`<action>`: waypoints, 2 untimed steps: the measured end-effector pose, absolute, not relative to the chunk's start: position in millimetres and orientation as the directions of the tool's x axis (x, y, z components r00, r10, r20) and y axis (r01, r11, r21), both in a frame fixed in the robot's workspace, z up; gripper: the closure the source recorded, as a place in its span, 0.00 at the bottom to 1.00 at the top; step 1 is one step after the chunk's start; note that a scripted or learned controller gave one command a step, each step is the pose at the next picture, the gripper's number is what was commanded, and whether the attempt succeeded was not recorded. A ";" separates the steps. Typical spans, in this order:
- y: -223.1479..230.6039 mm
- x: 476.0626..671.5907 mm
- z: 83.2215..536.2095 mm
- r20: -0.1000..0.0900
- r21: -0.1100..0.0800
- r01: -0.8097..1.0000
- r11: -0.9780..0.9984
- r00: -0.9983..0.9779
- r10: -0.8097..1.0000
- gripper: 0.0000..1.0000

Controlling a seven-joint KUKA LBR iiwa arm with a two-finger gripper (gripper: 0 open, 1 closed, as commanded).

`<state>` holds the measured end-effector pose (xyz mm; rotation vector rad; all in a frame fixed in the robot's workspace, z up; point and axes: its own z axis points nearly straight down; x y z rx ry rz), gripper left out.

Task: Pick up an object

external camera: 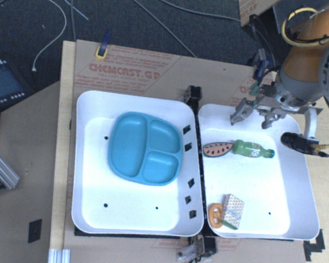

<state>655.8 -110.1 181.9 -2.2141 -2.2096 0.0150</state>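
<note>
Hand (pixel 255 116) hangs spread wide over the far edge of the right bin (pixel 288 189), nothing between its fingers; this looks like the approach step, no grasp yet; nearest targets lie just below it, the green bottle (pixel 253 149) touching the melon slice (pixel 217 149); next move, I'd say: shift over one, drop, close; the box (pixel 233 210) and pretzel (pixel 215 214) sit at the near edge; blue plate (pixel 145 148) in the left bin (pixel 89 166).

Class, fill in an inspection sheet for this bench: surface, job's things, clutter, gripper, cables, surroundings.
Surface: two white bins, left bin, right bin, on a cardboard sheet.
Job's things: green bottle, watermelon slice, patterned box, orange piece, all in right bin.
Clutter: blue divided plate in left bin.
Gripper: gripper open, above right bin's far edge, holding nothing.
Cables: white cables on dark floor.
Surroundings: small screen at left.
</note>
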 end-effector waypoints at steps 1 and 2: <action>-109.9 658.9 191.8 0.001 -0.001 1.000 0.000 0.000 1.000 0.00; -103.1 650.4 141.4 0.002 -0.007 1.000 0.000 0.000 1.000 0.00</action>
